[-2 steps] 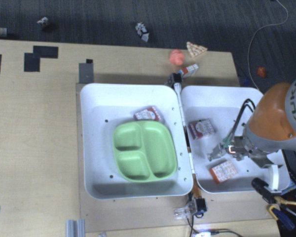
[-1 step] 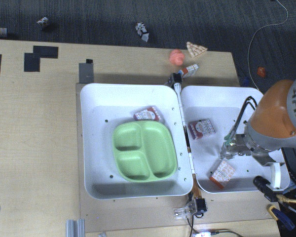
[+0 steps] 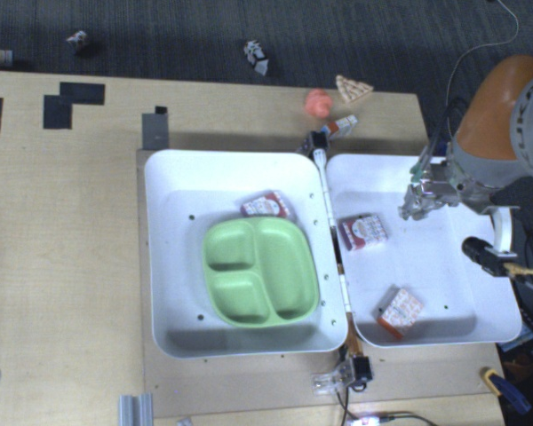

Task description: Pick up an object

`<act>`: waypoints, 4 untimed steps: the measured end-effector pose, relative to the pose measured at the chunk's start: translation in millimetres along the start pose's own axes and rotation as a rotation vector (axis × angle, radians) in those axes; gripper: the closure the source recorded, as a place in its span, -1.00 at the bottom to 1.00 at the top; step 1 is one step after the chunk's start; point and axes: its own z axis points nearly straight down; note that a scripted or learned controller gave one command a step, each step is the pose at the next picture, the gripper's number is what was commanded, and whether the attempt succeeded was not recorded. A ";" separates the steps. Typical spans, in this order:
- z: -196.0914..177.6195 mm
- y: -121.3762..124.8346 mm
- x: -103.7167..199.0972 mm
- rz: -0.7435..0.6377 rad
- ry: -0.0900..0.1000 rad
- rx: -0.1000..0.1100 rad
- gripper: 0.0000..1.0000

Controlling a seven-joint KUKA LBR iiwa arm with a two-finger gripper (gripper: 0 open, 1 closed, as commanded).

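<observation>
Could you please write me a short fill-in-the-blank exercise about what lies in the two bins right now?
1. The green divided tray lies in the ____ bin.
2. The right bin holds ____ small red-and-white packets.
3. The gripper hangs over the ____ bin.
4. Another packet lies against the tray's ____ edge.

Missing words: left; two; right; far

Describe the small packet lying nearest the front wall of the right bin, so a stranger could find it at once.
Look in the right bin, the one without the green tray. Near its front wall lies a small packet, white with a red-orange end. The other red and white packet sits further back, by the divider.
</observation>
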 end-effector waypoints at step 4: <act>-35.3 75.7 223.1 -0.002 0.001 0.000 1.00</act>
